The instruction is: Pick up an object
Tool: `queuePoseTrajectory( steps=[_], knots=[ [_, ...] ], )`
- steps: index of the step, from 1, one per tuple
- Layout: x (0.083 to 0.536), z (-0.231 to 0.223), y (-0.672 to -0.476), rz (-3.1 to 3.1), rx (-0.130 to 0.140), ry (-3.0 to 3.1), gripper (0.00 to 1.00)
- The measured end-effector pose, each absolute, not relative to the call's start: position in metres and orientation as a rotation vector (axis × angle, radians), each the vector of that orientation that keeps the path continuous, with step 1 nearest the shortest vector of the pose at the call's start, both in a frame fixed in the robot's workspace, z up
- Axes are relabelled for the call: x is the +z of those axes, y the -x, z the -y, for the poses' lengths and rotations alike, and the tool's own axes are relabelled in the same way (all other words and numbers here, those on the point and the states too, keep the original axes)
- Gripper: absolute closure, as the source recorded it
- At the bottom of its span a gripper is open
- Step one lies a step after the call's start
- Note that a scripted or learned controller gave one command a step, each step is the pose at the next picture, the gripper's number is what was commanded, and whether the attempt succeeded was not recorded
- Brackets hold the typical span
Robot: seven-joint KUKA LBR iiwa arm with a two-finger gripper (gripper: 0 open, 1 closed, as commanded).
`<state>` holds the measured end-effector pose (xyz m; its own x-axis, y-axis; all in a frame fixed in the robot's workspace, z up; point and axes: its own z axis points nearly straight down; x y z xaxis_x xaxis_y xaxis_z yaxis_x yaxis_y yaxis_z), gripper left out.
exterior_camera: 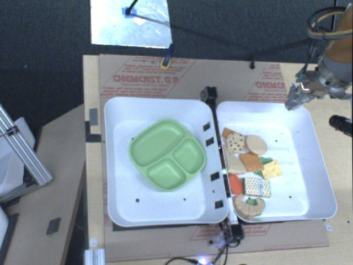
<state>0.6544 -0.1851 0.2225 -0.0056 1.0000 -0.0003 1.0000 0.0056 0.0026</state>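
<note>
The gripper (292, 99) hangs at the right bin's (314, 148) upper-right corner; I cannot tell its state. The food pieces (249, 164) lie toward lower left.

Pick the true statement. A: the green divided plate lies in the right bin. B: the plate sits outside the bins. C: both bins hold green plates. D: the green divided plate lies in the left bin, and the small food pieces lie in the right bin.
D: the green divided plate rests in the left bin, while the small food pieces cluster in the right bin.
</note>
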Motion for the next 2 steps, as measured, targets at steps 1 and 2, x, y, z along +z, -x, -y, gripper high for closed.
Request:
queuePoseTrajectory(
  steps=[1, 2],
  knots=[
    [0.215, 0.152, -0.633, -2.224, 0.001, -2.215, 1.00],
    [0.212, 0.114, -0.617, -2.225, 0.000, -2.216, 1.00]
  ],
)
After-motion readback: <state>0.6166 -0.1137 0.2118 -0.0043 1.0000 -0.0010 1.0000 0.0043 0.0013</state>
